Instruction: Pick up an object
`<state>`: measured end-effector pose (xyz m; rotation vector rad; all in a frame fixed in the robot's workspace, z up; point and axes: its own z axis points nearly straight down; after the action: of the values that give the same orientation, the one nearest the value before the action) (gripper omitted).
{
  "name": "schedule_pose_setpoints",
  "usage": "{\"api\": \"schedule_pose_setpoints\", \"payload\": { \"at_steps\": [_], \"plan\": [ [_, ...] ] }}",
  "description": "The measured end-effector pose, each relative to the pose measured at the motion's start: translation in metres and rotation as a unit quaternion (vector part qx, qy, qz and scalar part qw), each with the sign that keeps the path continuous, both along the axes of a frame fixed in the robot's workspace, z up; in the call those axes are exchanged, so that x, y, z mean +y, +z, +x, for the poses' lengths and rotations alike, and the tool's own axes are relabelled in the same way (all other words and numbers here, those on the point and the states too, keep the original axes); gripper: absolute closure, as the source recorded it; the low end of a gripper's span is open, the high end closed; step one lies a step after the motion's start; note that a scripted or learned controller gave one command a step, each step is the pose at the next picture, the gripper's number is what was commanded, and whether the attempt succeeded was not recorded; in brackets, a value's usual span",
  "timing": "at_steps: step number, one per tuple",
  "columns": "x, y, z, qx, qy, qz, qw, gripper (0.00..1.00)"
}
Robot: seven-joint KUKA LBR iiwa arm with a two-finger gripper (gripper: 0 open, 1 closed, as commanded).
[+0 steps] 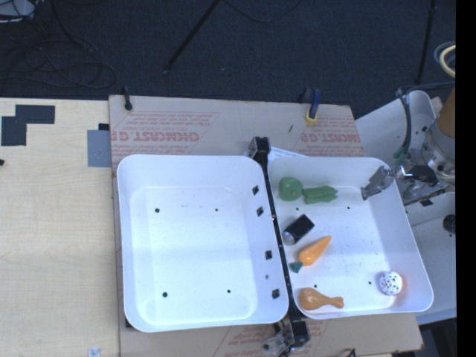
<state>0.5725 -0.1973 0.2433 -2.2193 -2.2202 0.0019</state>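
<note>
Dark carpet and cables lie behind a pale bench with two white bins. Left bin (190,240) sits well left of the gripper (378,182). Right bin (387,229) holds a green toy (305,193) left of the gripper, a black block (298,227), orange carrot (315,250), tan gourd (321,299) and speckled ball (390,282) below it. Whether the gripper is open or closed cannot be told; nothing visibly held.

The cardboard sheet (223,125) under the bins carries red print. Seen upside down at its far edge, it reads "CHEMCAST GP" twice, left and right. Red lettering at the near edge is too cut off to read.
</note>
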Motion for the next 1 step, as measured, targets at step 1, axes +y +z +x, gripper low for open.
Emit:
{"api": "schedule_pose_setpoints", "payload": {
  "at_steps": [1],
  "plan": [
    [0.0237,-0.1519,0.0693,0.002,0.001,0.0013,1.0000,0.00]
  ]
}}
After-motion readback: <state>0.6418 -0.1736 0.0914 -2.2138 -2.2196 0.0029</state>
